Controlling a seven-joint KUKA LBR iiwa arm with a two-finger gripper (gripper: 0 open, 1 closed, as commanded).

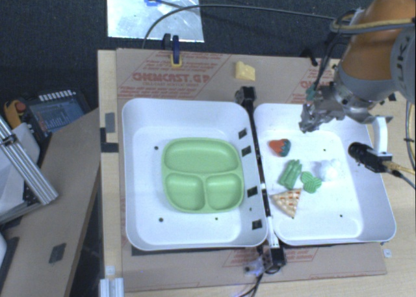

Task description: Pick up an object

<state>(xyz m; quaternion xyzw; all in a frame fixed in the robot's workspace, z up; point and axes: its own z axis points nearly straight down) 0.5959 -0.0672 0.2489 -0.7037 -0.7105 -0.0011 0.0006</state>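
Observation:
In the right bin (364, 218) lie a red and blue-green toy piece (280, 147), a green pickle-like piece (290, 173), a small green bushy piece (311, 184), a white piece (329, 169) and a pizza slice (287, 201). My gripper (310, 122) hangs over the bin's far part, up and to the right of the red piece. Nothing shows between its fingers, and their spacing is too dark to read.
The left bin (140, 179) holds a green divided tray (200, 173). A yellow block (245, 71) lies on the cardboard behind the bins. A black cylinder (365, 155) juts over the right bin's right side. A blue clamp (174, 47) stands at the back.

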